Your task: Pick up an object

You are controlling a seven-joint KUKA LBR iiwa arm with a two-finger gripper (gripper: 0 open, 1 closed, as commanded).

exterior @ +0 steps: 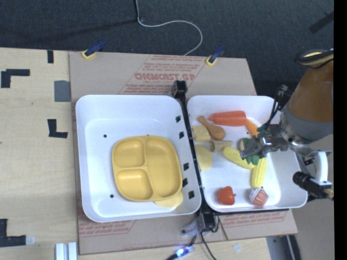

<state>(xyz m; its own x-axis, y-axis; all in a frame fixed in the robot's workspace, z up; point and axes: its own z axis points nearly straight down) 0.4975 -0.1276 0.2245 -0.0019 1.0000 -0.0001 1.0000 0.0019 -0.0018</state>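
Note:
The right bin (283,195) holds several toy foods: an orange carrot (227,118), a brown drumstick (211,128), a pale yellow slice (204,157), a yellow banana-like piece (233,156), a corn cob (259,172), a red pepper (226,195) and a pink-and-white piece (259,197). My gripper (251,148), dark with green parts, hangs low over the right half of this bin. It is just above the banana-like piece and the top of the corn cob. Nothing is visibly lifted.
The left bin (87,145) bears a yellow divided plate (146,167) with a pale yellow piece (169,201) peeking out under its front edge. Black clips (179,88) join the bins along the middle wall. The grey and orange arm (314,102) stands over the right bin's right rim.

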